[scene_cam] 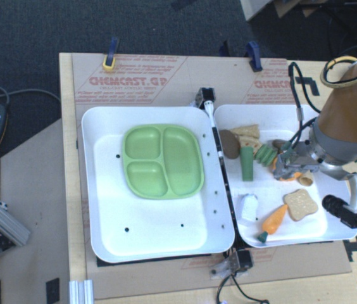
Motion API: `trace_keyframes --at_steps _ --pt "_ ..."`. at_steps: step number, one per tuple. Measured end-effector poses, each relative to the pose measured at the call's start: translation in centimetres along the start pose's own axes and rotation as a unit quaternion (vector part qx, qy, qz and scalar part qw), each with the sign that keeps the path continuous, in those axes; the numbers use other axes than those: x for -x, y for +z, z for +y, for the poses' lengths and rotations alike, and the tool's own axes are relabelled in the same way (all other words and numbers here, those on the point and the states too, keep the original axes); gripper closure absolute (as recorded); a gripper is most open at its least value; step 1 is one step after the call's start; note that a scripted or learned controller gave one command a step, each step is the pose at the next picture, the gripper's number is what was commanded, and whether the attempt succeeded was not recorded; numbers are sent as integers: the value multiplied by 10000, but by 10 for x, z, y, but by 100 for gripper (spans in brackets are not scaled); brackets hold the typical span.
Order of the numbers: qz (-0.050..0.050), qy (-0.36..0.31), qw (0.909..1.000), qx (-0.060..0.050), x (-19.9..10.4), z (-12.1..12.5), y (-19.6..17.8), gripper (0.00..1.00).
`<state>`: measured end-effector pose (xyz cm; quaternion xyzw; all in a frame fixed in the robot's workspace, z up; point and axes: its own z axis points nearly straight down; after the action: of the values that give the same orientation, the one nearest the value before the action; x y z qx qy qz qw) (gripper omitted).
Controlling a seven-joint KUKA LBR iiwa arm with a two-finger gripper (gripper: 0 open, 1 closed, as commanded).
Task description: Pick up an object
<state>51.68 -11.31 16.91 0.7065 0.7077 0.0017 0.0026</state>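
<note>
One carrot [273, 221] lying diagonally, green tip lower-left, fingers [286, 164] state unclear.

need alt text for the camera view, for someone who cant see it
Seen from above, a grey robot arm reaches from the right and lowers its gripper into the right white bin among toy foods: a carrot, a bread slice and a green block. The left white bin holds a green divided plate.
</note>
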Motion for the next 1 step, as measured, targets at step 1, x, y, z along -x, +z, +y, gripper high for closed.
trace_keyframes --at_steps 1 --pt "-3 1 10000 6 0 2 -54 100"
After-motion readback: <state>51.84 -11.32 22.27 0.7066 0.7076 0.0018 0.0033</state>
